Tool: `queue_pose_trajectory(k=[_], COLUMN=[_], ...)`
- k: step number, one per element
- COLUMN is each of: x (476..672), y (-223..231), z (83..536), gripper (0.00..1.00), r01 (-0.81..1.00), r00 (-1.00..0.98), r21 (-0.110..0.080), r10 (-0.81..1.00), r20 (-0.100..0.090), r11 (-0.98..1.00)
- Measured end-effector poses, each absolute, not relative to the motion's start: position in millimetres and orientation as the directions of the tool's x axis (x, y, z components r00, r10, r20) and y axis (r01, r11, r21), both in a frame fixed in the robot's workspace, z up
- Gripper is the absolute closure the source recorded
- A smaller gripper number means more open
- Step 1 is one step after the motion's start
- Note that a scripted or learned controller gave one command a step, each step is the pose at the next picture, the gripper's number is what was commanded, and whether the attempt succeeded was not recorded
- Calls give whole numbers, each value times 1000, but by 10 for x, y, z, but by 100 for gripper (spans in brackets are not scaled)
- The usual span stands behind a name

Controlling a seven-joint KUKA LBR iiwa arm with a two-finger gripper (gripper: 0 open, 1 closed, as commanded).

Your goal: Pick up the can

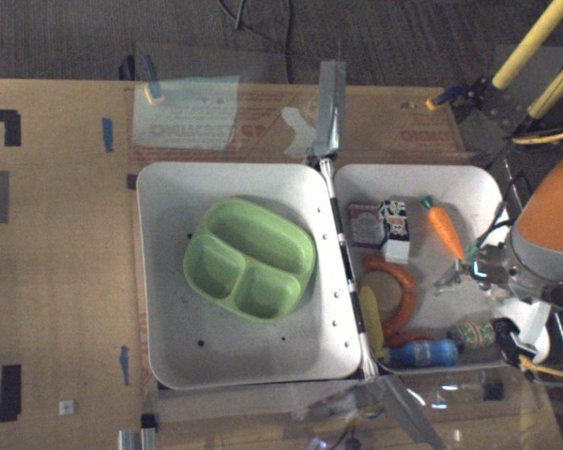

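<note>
i can make out red print on the cardboard sheet (263, 125) behind the bins, but none of it is legible to me.

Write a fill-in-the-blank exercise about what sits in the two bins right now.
1. The green divided plate lies in the ____ bin.
2. The toy carrot is coloured ____.
3. The blue bottle lies on its side near the ____ edge of the right bin, as the camera sees it.
4. The plate has ____ compartments.

Missing words: left; orange; bottom; three
</note>
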State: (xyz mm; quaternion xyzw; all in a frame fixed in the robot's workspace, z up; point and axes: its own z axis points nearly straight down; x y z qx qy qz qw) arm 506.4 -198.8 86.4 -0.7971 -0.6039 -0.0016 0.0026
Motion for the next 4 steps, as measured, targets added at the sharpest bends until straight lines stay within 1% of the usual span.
queue_pose_trajectory(k=[1,2,3,4], x=[5076,5077,4843,4862], y=[-2018,-2010,-2025,-1998], z=[969,968,872,874], gripper=[100,0,0,0], r01=[962,962,970,819], r00=[274,273,243,573], r21=[5,4,3,-2], r10=[962,962,970,819], r20=[1,3,13,17], r11=[-274,-273,-243,-573])
